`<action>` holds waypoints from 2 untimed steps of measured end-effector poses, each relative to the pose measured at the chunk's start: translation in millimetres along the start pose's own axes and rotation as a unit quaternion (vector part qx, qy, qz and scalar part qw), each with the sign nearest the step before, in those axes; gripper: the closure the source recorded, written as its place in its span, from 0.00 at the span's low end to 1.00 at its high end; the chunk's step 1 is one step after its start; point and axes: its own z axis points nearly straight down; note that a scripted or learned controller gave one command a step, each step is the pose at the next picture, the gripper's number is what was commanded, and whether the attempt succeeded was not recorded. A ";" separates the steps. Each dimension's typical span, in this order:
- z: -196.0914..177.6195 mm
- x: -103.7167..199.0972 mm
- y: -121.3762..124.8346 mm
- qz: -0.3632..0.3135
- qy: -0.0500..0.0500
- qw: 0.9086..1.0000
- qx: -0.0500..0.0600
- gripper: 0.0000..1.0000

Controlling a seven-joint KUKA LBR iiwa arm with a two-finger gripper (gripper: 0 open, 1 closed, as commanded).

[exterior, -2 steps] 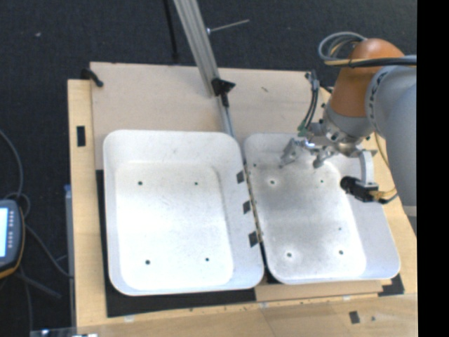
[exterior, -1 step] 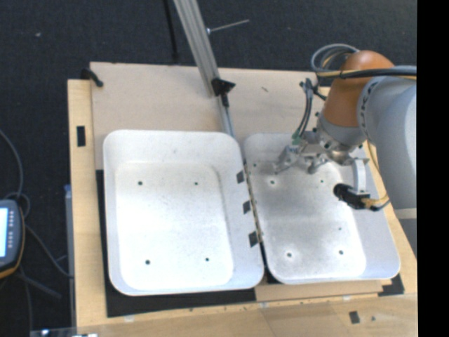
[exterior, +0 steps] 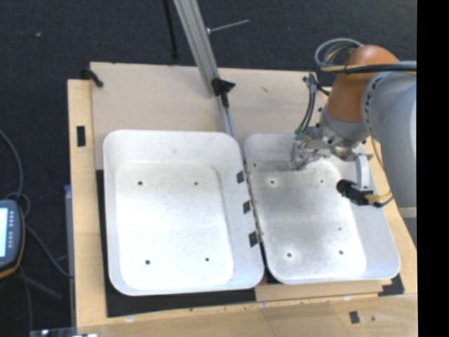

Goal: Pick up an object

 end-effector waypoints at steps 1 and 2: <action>-47.8 5.7 4.2 -0.003 0.001 1.000 -0.001 1.00; -109.4 5.6 14.6 -0.003 0.001 1.000 -0.002 1.00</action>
